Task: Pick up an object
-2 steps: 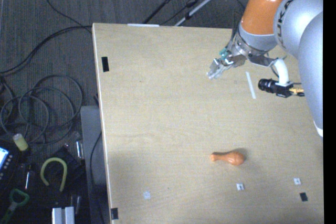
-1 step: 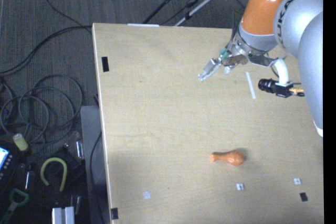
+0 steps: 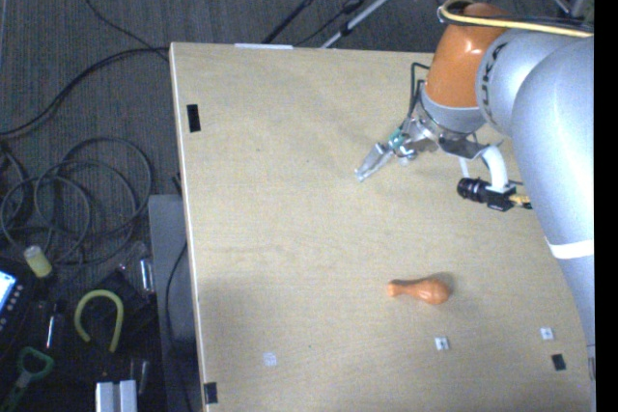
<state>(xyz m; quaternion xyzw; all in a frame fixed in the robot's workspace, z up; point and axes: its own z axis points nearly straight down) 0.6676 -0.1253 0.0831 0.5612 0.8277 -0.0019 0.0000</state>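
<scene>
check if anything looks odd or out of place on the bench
Nothing looks spilled or broken. One orange pear-shaped object lies on its side on the tan bench surface, well apart from the gripper, which is above the surface further back.

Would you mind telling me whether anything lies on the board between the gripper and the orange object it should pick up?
Nothing visible does. The gripper hangs over bare tan board, and the orange object lies nearer the camera, with plain surface between them.

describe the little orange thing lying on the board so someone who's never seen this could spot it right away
Start from the large tan board and look toward its near edge, below the gripper. The orange object lies there alone, pear-shaped with a narrow neck pointing left. It is the only coloured item on the board, beside small pale markers.
</scene>
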